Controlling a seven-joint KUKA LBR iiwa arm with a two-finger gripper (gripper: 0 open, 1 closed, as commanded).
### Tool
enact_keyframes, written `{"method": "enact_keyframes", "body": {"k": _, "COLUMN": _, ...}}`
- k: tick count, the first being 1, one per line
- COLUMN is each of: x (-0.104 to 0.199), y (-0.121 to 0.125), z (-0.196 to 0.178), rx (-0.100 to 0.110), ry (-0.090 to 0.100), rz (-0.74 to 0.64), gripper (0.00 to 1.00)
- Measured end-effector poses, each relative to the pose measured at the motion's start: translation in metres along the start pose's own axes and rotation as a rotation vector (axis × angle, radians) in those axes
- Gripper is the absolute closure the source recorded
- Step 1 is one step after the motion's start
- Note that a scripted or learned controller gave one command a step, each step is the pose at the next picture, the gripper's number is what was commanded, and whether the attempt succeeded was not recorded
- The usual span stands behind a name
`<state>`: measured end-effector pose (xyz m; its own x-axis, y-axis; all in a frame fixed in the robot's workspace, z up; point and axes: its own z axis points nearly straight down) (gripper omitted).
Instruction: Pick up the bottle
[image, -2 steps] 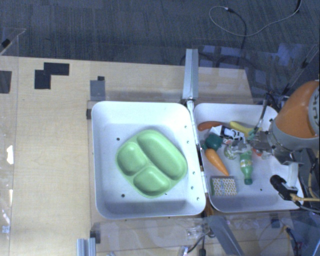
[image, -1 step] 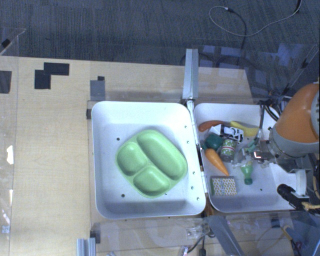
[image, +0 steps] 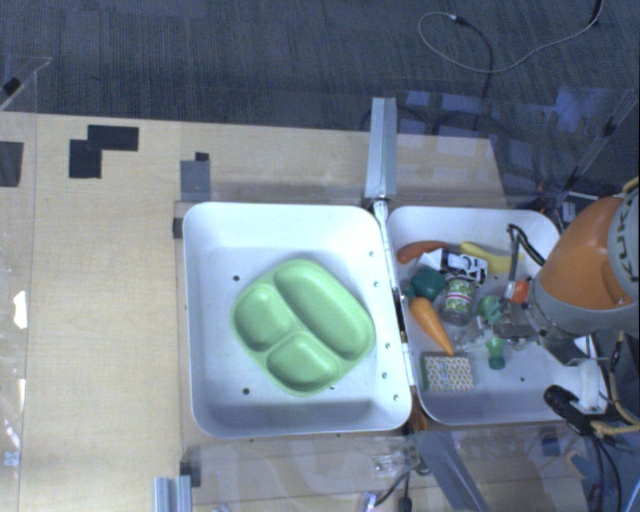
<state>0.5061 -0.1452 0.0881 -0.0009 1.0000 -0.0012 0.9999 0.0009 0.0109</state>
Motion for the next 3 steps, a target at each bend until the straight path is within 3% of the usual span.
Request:
{"method": "enact_keyframes", "body": {"k": 1, "x": 0.000, "y": 0.003, "z": -0.013, "rx": -0.008, "ry": -0.001, "rz": -0.003, "gripper": 1.00}}
{"method": "enact_keyframes", "body": {"k": 2, "x": 0.002, "y": -0.014, "z": -0.001, "rx": -0.005, "ry": -0.002, "rz": -0.018, "gripper": 1.00}}
{"method": "enact_keyframes", "body": {"k": 3, "x": 0.075, "y": 0.022, "z": -0.163, "rx": 0.003, "ry": 0.001, "rz": -0.188, "gripper": 1.00}}
